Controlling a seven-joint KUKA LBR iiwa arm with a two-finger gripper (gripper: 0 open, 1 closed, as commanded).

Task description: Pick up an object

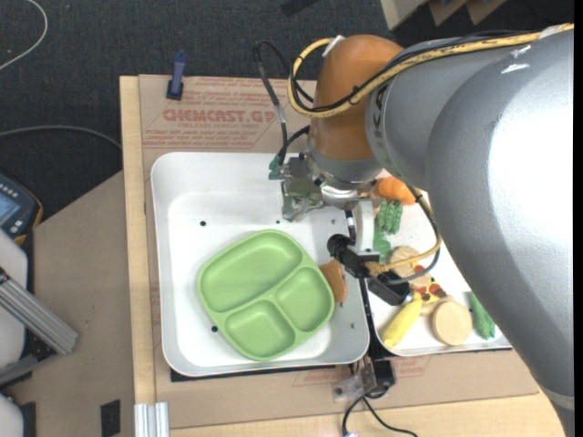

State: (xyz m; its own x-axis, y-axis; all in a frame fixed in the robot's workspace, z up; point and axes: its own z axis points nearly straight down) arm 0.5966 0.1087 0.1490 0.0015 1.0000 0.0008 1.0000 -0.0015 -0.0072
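My gripper point(298, 204) hangs over the back right part of the left white bin point(178, 244), just beyond the far edge of a green divided plate point(264, 291). The plate lies flat in that bin, with three compartments facing up. Nothing shows beneath the gripper except the bin floor. A small brown piece point(336, 281) sits against the plate's right rim, near the wall between the bins. The grey arm with its orange band covers much of the right bin point(428, 344).
The right bin holds an orange carrot point(394, 189), a green toothed piece point(389, 218), a yellow banana-like item point(404, 321), a round tan disc point(447, 321) and a green item point(480, 319). A brown cardboard sheet point(214, 112) lies behind the bins.
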